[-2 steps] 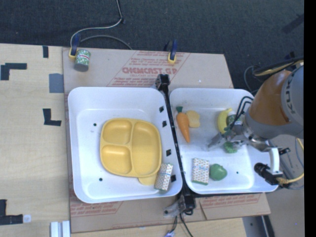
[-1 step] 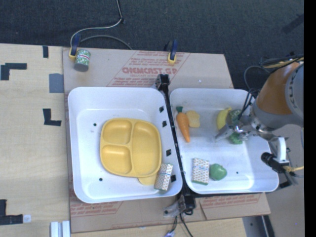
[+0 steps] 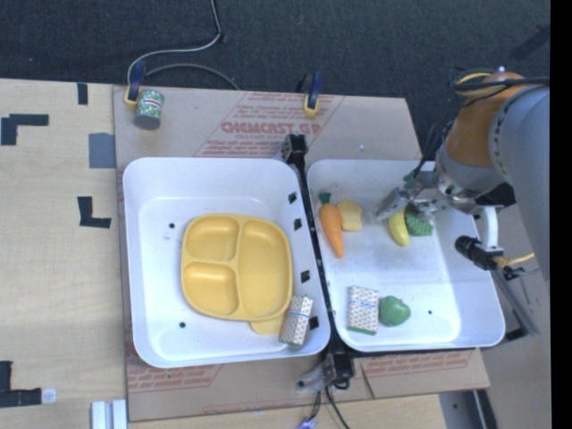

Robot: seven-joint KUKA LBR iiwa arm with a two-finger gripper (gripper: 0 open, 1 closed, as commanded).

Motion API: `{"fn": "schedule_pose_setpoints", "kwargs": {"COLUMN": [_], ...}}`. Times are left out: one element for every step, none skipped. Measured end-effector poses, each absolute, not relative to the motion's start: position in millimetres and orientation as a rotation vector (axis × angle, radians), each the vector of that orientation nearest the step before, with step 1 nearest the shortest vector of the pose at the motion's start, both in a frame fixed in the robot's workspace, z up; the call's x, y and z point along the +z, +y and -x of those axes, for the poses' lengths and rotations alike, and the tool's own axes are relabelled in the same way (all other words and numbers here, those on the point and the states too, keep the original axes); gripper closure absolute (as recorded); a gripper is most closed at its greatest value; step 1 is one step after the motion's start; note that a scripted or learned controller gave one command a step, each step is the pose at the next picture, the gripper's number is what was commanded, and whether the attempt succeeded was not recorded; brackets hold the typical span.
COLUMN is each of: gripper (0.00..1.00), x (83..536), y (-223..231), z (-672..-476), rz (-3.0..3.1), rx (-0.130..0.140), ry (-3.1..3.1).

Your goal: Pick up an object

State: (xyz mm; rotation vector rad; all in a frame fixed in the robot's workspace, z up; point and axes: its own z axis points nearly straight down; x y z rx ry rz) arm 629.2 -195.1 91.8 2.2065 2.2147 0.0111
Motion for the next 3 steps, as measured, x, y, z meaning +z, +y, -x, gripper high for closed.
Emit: {"fn": "schedule_pose_setpoints", "kwargs": {"gripper": [0.0, 0.0, 0.0], "x": [92, 92, 92], "y": [-193, -194, -195], "z": [-592.3, -596.4, -573.6], "rz": [-2.203, -2.207, -2.203], "rx": [0.013, 0.011, 0.014], "ry": [2.209, 2.212, 2.209]}}
